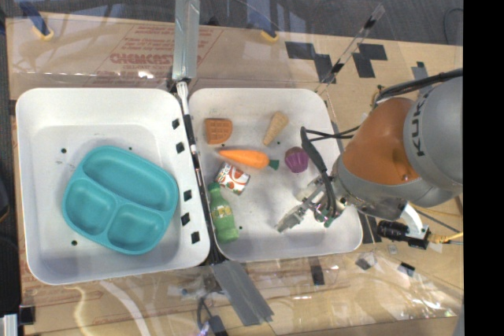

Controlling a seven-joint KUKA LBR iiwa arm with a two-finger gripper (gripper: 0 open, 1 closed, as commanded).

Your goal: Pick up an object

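Observation:
The right bin [260, 244] holds an orange carrot [246, 159], a brown waffle [219, 130], a tan cone [275, 127], a purple round toy [296, 160], a red and white can [233, 178] and a green bottle [224, 212]. My gripper [303, 210] hangs low over the bin's right front part, below the purple toy and right of the bottle. Its fingers [290, 220] stand apart with nothing between them. The arm's orange band [379, 147] sits above the bin's right rim.
The left bin [47, 110] bears a teal divided plate [120, 198]. A grey taped divider [186, 35] runs between the bins at the back. Cables and small black clips lie at the bench's front right. Cardboard lies behind the bins.

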